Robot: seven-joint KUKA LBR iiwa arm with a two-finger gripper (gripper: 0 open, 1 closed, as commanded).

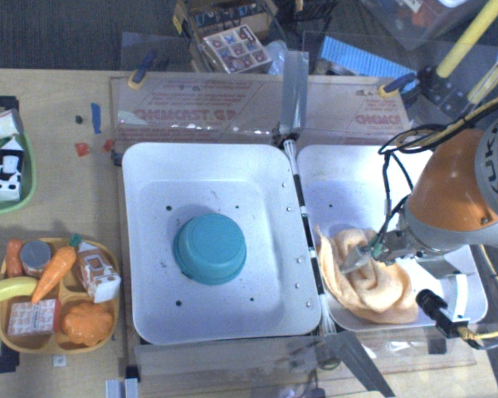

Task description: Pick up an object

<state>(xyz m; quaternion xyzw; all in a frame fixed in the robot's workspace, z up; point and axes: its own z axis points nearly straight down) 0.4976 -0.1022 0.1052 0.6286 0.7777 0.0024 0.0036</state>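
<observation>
The grey arm (473, 197), with its orange band above the wrist, reaches in from the right over the right-hand white bin (340, 172), and its gripper (372, 251) is down at a crumpled pale-orange cloth (365, 280) that lies in the near left part of that bin, against the wall next to the divider. The gripper sits right on top of the cloth's folds, touching or all but touching them; whether it is spread, pressed together or pinching any fabric cannot be told, since the tip blends into the folds from this angle. The left-hand white bin (149, 181) holds a teal bowl (211, 248), turned upside down near the middle of its floor, well apart from the cloth. On the wooden bench (50, 106) to the left of the bins stands a yellow divided tray (108, 251) of toy food (a carrot (53, 274), a banana (8, 289), a small carton (97, 274) and other pieces), and farther back at the left edge lies a green dish (23, 191) with small white items in it.
</observation>
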